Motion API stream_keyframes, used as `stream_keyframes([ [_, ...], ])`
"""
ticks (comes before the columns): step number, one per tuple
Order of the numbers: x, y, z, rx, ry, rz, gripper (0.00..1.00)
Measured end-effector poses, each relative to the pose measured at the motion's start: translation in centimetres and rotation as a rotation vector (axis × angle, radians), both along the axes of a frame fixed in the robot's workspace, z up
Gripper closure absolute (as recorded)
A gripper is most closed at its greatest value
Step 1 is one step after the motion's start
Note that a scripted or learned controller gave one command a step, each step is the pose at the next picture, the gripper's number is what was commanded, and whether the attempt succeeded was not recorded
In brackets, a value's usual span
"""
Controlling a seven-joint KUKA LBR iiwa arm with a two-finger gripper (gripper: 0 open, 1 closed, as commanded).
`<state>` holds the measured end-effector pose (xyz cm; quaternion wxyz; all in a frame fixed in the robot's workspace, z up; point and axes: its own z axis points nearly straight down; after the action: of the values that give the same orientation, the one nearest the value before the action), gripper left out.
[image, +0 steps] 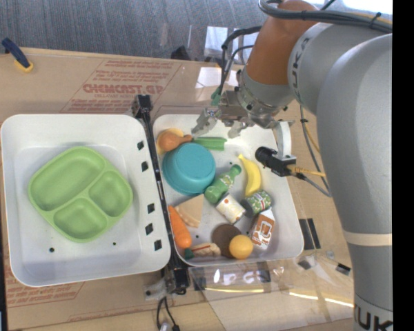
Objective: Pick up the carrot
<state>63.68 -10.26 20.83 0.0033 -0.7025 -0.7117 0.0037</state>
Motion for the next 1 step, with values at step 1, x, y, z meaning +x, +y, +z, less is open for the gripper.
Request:
stream_keyframes([
  [1, 1.97, 8.85, -1.73, 0.003, -0.004, 0.053, 0.00],
])
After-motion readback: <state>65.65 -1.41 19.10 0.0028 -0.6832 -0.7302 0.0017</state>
